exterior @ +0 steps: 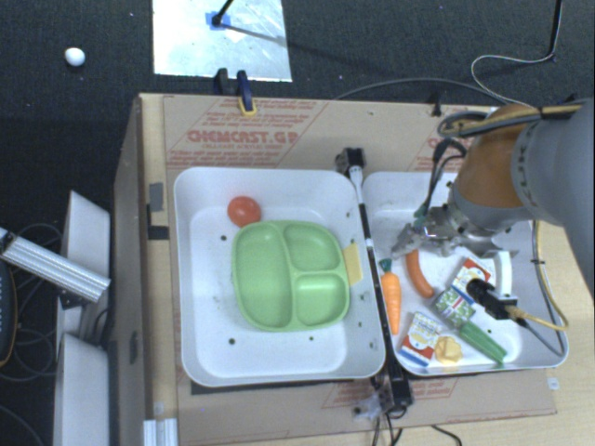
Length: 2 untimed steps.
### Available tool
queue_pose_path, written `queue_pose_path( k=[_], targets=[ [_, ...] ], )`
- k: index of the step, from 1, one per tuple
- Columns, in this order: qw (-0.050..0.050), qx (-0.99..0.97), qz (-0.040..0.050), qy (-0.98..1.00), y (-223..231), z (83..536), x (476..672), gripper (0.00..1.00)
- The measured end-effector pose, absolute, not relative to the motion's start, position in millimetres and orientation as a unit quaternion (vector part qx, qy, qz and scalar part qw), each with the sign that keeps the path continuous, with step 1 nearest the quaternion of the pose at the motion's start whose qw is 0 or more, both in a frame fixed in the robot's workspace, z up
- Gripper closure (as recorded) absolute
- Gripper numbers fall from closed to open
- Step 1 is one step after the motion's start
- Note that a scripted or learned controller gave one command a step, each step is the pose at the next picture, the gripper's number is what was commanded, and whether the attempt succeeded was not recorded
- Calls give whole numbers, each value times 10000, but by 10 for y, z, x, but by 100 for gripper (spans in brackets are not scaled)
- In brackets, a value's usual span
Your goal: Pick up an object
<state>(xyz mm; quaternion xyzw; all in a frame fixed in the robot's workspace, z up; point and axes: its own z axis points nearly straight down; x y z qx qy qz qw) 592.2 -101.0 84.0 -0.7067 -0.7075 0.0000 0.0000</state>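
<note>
My gripper (416,237) hangs low in the right bin (390,193), near its left middle, under the grey arm with the orange band. Its dark fingers sit just above a small orange sausage-shaped piece (419,274). A carrot (391,301) lies upright along the bin's left wall. To the right lie a small printed carton (465,291), a green pod (482,340), a yellow piece (449,349) and a white packet (420,334). Nothing shows between the fingers.
The left bin (200,342) holds a green divided plate (288,274), a red tomato (244,210) at the back left and a yellow block (353,263) by the plate's right edge. A black divider rail (367,249) runs between the bins. A cable loops over the right bin's right side.
</note>
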Motion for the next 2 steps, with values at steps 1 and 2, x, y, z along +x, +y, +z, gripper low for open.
queue_pose_path(
  k=[1, 2],
  targets=[
    [-13, -7064, -12, -7078, -1010, 952, 5934, 100],
    [-10, -7055, -18, -7087, -116, 1947, 5893, 100]
  ],
)
